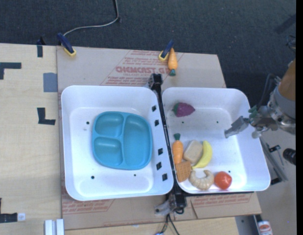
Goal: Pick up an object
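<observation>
Hovering over right bin's (242, 102) right edge, your gripper (238, 127) carries nothing; finger state unclear. Toy food clusters near-left: banana (206, 154), carrot (177, 151), tomato (222, 180). Reach left needed.

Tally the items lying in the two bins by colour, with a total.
Blue: 1, plate
Orange: 2, carrot, waffle
Yellow: 1, banana
Tan: 2, bread, shrimp
Red: 1, tomato
Purple: 1, purple fruit
Total: 8
</observation>
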Available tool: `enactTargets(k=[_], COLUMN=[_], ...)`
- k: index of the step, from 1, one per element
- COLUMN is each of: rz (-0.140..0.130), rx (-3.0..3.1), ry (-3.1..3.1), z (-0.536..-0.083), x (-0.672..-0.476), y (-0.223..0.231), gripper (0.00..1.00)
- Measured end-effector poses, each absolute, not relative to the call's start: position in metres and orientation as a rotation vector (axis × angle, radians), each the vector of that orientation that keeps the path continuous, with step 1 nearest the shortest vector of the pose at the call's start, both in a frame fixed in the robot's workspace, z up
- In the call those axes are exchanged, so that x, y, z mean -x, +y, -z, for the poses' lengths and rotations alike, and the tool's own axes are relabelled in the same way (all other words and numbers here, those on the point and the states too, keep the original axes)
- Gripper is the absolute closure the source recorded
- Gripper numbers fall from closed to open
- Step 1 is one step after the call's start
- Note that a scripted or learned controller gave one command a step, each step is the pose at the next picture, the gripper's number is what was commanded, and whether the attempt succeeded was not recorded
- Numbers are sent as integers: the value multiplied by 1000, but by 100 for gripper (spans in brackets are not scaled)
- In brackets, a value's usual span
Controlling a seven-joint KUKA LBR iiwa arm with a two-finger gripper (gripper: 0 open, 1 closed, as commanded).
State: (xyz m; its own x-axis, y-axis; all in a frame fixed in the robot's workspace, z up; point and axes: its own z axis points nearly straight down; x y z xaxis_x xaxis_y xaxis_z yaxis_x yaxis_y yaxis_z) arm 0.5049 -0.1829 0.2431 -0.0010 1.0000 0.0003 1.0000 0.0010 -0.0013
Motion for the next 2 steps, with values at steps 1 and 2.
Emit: enactTargets(k=[1, 2], rz=[18, 26], rx=[2232, 2245], ry=[-2231, -2237], z=[-101, -94], x=[-541, -502], y=[-147, -120], gripper=[0, 0])
